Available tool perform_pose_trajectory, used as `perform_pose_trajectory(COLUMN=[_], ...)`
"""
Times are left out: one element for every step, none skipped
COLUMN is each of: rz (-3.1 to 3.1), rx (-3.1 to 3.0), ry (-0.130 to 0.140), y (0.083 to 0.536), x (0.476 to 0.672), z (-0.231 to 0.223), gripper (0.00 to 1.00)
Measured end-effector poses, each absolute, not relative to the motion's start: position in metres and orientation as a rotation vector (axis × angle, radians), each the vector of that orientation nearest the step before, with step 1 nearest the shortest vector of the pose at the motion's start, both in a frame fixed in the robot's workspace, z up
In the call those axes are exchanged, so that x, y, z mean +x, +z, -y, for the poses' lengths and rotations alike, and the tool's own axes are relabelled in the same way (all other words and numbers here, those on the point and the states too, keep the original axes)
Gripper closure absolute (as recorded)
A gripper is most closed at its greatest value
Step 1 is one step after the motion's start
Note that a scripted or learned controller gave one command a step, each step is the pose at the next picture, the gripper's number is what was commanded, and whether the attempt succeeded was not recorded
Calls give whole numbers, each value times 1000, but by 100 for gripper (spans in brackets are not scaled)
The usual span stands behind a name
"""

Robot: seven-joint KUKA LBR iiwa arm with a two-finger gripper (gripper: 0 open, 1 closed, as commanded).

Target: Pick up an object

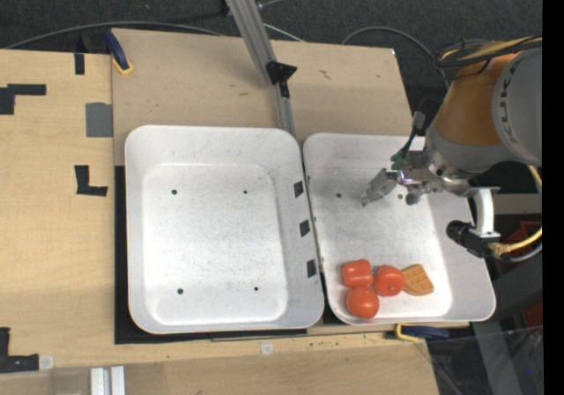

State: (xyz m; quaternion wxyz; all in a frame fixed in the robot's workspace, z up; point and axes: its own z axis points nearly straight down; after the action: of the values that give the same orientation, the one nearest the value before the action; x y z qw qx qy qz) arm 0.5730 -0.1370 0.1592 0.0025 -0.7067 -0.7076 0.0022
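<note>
Three red tomato-like objects (363, 285) lie clustered near the front edge of the right bin (352, 155). An orange-brown bread-like piece (418, 280) rests just to their right. My gripper (388, 188) hangs over the middle of the right bin, well behind the cluster. Its fingers are spread apart with nothing between them. The arm reaches in from the right.
The left bin (141, 208) sits beside the right one, their rims meeting at the centre. A slanted metal pole (251, 23) rises behind the bins. Black tape marks and a blue clamp (119, 51) sit on the wooden bench at the left.
</note>
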Motion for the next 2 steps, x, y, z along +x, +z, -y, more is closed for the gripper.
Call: perform_pose_trajectory(rz=[2218,2221], rx=[-2215,-2218], ry=[9,3], y=[95,109], x=[570,572], z=[132,132], gripper=[0,100])
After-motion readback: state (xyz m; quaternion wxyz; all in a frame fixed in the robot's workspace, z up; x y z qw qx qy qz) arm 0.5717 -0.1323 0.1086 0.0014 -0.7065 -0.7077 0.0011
